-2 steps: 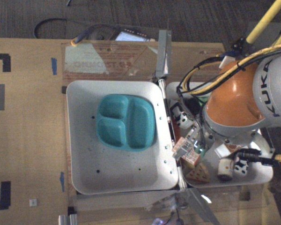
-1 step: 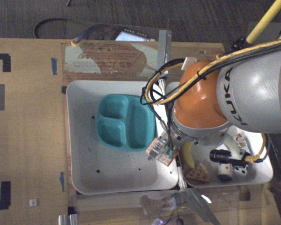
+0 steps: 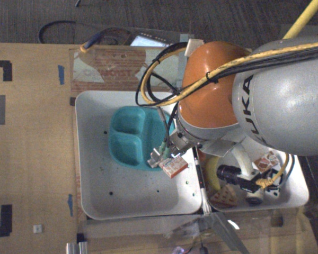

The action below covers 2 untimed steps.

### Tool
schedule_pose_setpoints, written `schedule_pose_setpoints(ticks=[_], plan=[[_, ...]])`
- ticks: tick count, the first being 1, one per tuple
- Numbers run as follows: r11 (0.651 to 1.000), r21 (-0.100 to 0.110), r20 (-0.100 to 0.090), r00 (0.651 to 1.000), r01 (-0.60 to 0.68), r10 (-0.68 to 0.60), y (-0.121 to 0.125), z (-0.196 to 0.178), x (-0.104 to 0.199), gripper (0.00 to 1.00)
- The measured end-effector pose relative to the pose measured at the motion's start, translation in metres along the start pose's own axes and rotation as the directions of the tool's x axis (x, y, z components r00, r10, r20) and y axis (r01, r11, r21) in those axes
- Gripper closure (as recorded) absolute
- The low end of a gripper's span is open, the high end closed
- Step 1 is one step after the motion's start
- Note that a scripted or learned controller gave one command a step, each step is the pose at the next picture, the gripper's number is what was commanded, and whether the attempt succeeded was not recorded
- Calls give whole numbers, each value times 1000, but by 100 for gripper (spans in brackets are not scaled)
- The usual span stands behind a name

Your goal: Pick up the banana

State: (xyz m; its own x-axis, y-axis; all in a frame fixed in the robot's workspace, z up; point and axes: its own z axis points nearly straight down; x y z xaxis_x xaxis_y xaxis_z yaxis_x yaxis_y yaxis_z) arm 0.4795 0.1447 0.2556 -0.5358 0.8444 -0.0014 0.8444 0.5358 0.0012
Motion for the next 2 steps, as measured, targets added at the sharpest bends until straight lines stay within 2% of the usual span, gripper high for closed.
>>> schedule_pose_setpoints(ticks=[1,2], plan=[[1000,0,0,1000,0,0,0,0,0,0],[999,-21,6,999,50,-50,11,164,7,0]])
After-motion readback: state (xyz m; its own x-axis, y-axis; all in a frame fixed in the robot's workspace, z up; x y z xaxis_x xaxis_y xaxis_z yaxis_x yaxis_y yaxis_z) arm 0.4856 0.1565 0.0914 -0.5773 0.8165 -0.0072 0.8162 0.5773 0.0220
